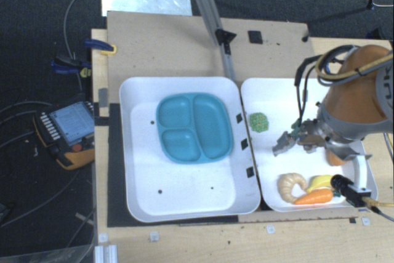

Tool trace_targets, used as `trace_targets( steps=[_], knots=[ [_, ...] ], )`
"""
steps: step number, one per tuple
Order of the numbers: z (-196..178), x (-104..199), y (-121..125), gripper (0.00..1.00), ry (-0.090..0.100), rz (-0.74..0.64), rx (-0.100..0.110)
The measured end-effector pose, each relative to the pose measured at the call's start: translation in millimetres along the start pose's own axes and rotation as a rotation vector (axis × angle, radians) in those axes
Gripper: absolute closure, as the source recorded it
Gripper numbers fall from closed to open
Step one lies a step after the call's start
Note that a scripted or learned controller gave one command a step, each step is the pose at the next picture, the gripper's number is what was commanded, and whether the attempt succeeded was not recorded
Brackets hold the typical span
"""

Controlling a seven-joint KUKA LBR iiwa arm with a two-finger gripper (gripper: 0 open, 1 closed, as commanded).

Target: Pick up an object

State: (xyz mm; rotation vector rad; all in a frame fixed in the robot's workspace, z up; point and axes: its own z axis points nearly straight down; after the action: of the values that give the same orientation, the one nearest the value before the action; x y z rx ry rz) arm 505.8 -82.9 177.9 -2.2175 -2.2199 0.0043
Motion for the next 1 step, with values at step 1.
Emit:
trace_targets(
  steps=[1],
  knots=[
    [48.0, -8.1, -5.3, 0.00, 0.000, 0.001, -0.001]
  ],
)
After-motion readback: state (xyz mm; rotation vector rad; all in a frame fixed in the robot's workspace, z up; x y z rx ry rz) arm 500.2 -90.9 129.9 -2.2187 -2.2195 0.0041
